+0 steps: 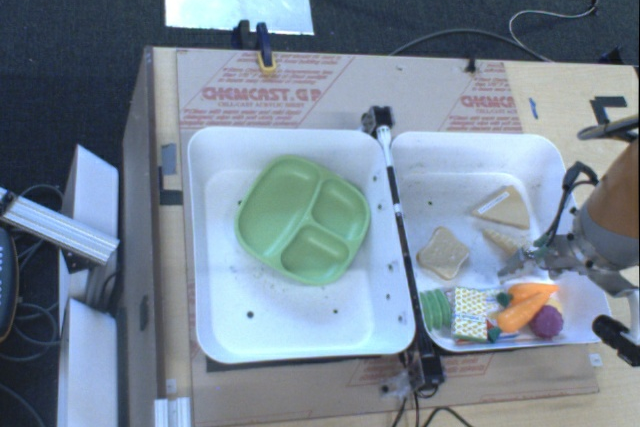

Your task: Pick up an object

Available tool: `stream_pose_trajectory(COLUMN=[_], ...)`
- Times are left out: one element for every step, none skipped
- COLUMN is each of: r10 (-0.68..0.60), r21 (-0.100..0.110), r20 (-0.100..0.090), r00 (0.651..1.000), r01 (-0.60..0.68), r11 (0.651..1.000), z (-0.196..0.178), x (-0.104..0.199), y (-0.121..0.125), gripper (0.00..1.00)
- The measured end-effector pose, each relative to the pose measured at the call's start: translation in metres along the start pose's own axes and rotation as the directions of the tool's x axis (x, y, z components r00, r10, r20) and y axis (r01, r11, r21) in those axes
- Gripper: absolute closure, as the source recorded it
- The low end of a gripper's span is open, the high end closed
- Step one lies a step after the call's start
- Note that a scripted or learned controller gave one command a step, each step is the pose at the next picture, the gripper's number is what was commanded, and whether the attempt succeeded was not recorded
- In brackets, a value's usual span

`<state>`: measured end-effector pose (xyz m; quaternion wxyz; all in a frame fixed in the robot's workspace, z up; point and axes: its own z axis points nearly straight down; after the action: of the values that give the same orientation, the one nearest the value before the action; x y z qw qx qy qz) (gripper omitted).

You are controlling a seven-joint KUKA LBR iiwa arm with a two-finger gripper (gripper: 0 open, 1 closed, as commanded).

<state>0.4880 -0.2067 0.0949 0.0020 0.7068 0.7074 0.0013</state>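
While no object is yet lifted, the nearest choices crowd the 6 o'clock edge of the right bin [548,153]: a green ridged piece [435,307], a patterned packet [470,312], an orange carrot [520,307] and a purple ball [547,320], all touching or nearly so. Just beyond them, at about 4 o'clock in that bin, the gripper [535,261] hangs low over the carrot's far side; whether its fingers are apart or together I cannot tell. Farther in, a toast slice [443,253] lies alone near the centre and a pale wedge [503,208] sits toward 12 o'clock. The left bin [215,215] bears a green divided plate [303,217]. A clean pick probably calls for straddling the carrot across its narrow width, or taking the isolated toast to avoid nudging neighbours.
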Motion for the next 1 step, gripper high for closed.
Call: stream_pose_trajectory(r10=[0.001], r21=[0.004], r20=[-0.001], r00=[1.000], r01=[-0.001], r11=[1.000], z=[0.0108], x=[0.0004], y=[-0.0013], gripper=[0.00])
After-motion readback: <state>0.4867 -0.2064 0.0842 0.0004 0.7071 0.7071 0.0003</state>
